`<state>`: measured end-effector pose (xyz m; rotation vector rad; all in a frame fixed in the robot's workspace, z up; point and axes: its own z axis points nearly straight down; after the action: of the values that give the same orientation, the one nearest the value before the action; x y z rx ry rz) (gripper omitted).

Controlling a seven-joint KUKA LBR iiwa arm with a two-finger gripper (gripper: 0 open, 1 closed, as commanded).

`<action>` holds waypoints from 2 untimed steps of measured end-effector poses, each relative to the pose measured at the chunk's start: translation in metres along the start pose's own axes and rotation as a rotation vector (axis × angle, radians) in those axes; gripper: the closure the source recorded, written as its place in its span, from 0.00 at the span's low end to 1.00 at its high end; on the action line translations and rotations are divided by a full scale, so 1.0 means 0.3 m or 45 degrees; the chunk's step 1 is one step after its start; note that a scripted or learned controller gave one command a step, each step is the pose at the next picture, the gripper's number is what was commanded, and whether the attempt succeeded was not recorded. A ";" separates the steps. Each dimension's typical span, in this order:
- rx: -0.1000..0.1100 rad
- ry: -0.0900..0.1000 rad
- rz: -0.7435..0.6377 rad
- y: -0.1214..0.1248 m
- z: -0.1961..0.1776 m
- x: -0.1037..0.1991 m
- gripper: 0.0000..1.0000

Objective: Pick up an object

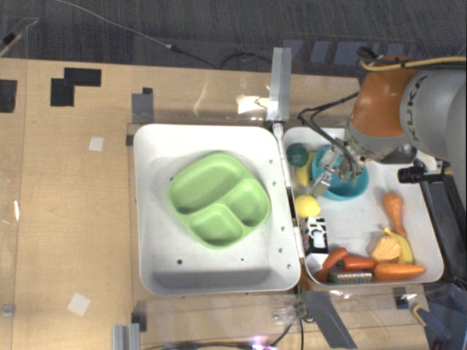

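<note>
Reaching in from the right, the arm (408, 111) poises its end effector (332, 173), fingers narrowly parted, over the blue bowl (350, 187).

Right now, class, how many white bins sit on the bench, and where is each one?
2. The left bin holds a green divided plate. The right bin, touching it, holds a pile of toy food; the claw reaches in there.
</note>
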<state>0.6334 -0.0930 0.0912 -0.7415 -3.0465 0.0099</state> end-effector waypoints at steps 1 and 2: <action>0.005 0.015 -0.007 -0.002 -0.045 0.006 1.00; -0.021 -0.029 -0.105 0.196 -0.496 0.048 1.00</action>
<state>0.6486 -0.0334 0.2397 -0.6201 -3.0998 -0.0075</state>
